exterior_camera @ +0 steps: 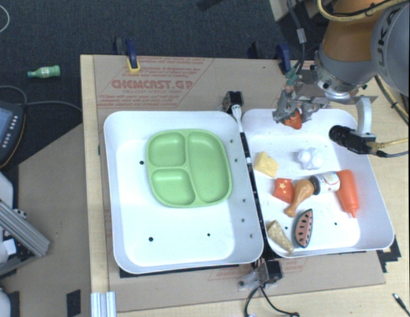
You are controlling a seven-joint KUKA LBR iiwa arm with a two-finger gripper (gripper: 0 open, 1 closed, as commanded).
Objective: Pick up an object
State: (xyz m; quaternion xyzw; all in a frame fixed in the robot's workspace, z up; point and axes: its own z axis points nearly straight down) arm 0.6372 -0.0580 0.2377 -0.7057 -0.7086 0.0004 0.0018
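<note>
The hand (294,114) grips a small red-orange toy (295,120), lifted clear above the right bin (379,210).

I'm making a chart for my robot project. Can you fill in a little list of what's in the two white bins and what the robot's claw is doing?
left bin: a green divided plate
right bin: toy foods
foods: cheese wedge, carrot, drumstick, watermelon slice, a small white item
gripper: over the far corner of the right bin
at the gripper: a small red-orange object right at the fingertips; a firm hold can't be confirmed
arm: comes in from the right
</note>
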